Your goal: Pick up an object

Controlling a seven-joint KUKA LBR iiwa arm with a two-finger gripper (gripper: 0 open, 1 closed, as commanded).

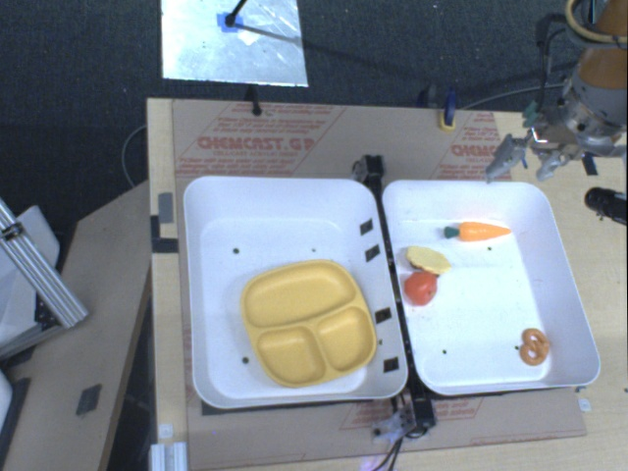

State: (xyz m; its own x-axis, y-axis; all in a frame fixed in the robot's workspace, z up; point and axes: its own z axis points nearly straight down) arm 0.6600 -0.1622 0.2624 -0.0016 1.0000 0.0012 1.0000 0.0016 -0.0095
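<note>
At the far left a ribbed aluminium rail (pixel 37 273) lay slanted across the edge of a tan side table. Above the bench a crinkled silver foil sheet (pixel 234 27) lay on the dark floor, a blue patch near its top. The bench's tan board (pixel 285 135) carried red print, "CHEMCAST GP", upside down from the camera and repeated in fainter rows toward the right.

The left shallow white bin (pixel 211 214) held a yellow plastic plate with three compartments (pixel 308 322), sitting low and right of that bin's middle, far to the left of the fingers and below them. Black clips ran down the seam where the two bins met.

In the right shallow white bin (pixel 559 263) a pale yellow slice-shaped toy (pixel 428 258) lay just beside a small red round toy (pixel 421 287), the two touching or nearly so, both below and left of the fingers. An orange toy carrot with a green stub (pixel 478 231) lay on its side below the fingers, closest of all the objects to them. A small orange pretzel-shaped toy (pixel 534 346) sat near the bin's lower right corner, well below the fingers.

The grey two-finger gripper (pixel 528 157) hung over the top rim of the right bin, its fingers spread wide apart with nothing between them, under the arm's orange band
</note>
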